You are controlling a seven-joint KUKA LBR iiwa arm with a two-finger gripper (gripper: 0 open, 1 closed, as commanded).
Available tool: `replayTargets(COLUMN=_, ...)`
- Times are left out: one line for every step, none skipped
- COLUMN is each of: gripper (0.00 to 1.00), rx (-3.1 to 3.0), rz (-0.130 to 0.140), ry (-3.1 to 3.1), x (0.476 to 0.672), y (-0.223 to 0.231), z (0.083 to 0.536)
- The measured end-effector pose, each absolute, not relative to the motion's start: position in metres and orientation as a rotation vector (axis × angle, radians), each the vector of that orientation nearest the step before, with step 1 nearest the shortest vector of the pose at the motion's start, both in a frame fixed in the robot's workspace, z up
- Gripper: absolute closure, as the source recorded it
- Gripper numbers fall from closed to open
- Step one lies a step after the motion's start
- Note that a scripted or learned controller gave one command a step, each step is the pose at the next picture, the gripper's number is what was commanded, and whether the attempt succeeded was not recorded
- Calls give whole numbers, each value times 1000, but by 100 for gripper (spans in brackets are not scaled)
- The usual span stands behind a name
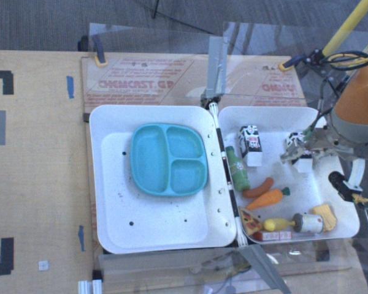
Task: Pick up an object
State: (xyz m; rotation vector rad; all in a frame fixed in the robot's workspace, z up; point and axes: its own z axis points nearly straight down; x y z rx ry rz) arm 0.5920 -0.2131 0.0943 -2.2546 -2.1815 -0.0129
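Toys lie scattered in the right bin (349, 222): a black-and-white milk carton (251, 144) upright near the divider, a green bottle (237, 168) lying lengthwise beside it, a sausage (258, 188) and an orange carrot (267, 198) side by side at the centre. Along the near wall rest a pizza slice (251, 221), a yellow piece (277, 224), a grey cylinder (308, 223) and a cheese wedge (324, 216).

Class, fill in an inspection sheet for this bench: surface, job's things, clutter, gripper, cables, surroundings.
Surface: two white bins side by side, left bin, right bin.
Job's things: in the right bin, milk carton, green bottle, sausage, carrot, pizza slice.
Clutter: teal divided plate in the left bin.
Gripper: gripper over the right bin, finger state unclear.
Cables: black cables near the arm.
Surroundings: cardboard sheet, blue tape.
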Motion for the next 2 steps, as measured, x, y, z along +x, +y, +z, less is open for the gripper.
replayTargets(gripper=100, rx=-2255, rz=-2, ry=-2182, x=591, y=-215, z=100)
replayTargets(gripper=100, rx=-2202, rz=4, ry=-2238, x=594, y=-159, z=233)
